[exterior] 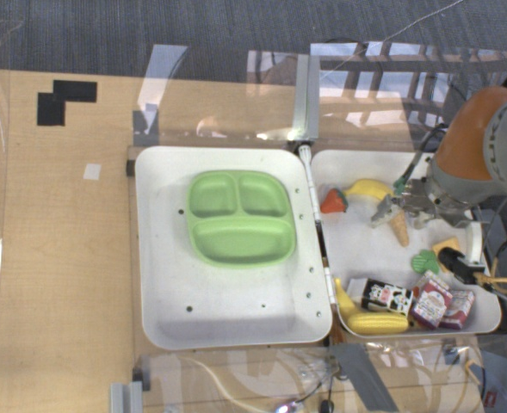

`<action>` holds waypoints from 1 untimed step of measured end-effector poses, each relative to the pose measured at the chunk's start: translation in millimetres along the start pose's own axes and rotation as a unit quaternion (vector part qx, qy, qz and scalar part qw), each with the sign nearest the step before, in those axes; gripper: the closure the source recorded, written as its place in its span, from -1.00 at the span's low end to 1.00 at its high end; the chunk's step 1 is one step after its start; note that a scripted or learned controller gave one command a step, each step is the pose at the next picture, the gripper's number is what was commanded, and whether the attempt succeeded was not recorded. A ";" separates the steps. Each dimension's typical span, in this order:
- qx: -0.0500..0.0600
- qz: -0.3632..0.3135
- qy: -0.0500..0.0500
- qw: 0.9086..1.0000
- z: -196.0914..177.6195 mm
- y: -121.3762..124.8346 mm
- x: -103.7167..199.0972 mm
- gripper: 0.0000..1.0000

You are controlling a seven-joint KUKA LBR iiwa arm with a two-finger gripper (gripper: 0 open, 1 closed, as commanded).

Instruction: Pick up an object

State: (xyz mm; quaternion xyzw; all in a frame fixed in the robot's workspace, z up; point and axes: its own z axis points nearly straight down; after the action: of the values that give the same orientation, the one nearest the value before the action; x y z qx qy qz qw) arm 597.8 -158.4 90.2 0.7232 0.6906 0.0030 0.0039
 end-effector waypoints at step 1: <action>-0.003 -0.001 0.002 1.000 -12.7 2.8 2.3 1.00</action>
State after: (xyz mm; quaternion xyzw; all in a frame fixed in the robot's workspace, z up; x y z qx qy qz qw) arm 600.5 -156.2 102.9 0.7223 0.6915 0.0064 0.0052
